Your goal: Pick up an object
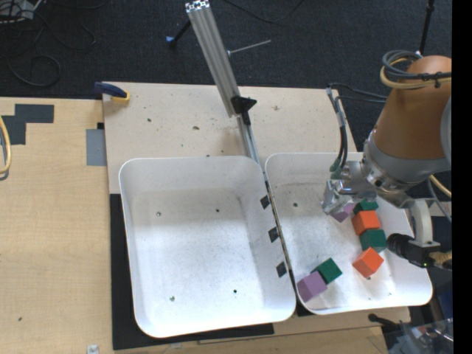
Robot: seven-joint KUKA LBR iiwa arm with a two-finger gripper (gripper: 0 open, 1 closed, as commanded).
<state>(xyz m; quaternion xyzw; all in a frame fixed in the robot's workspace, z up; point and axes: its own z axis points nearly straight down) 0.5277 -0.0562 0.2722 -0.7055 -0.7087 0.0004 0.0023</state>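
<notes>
The gripper [338,201] sits low in the right bin [310,301]; finger state cannot be determined. A purple block [341,214] touches it at 5 o'clock; the left bin [147,169] lies at 9 o'clock.

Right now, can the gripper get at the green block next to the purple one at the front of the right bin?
Probably yes. The green block lies in open bin floor, touching just the purple block, with nothing above it. The gripper sits further back.

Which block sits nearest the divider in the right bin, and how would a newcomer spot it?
Start at the right bin, the one the arm reaches into. Follow its near edge toward the divider: two blocks touch there. The light purple block is the one closer to the divider and camera; its neighbour, the dark green block, lies just beyond.
</notes>
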